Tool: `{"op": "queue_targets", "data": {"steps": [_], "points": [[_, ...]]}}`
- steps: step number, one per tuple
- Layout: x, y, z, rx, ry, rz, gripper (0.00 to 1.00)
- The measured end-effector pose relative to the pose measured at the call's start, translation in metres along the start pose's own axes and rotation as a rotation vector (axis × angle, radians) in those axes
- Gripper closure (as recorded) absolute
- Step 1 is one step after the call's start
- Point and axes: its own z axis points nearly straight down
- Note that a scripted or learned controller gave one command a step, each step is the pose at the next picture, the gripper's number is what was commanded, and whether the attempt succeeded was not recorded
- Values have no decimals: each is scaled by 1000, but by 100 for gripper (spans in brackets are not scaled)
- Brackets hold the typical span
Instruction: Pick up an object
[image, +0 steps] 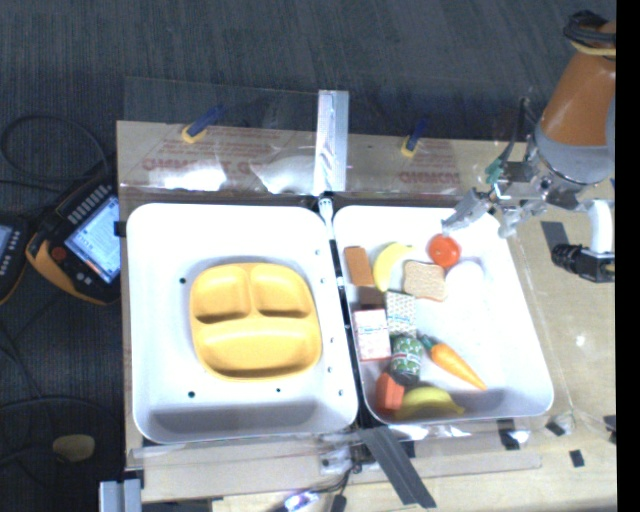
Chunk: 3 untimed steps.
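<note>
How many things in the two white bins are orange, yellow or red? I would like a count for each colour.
Yellow: 3 (yellow plastic divided tray, round yellow toy fruit, yellow toy banana)
Orange: 1 (orange toy carrot)
Red: 1 (red toy tomato)
Total: 5

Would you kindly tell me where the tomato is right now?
The tomato lies in the right bin, near its far edge, just above the bread slice and right of the yellow round piece, below the end effector.
</note>
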Motion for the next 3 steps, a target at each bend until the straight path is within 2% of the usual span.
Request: {"op": "queue_targets", "data": {"steps": [1,2,3], "points": [[4,-19,135,1,0,-37,0],[-24,56,161,-15,7,-14,0],[-28,57,151,-20,-4,-12,100]]}}
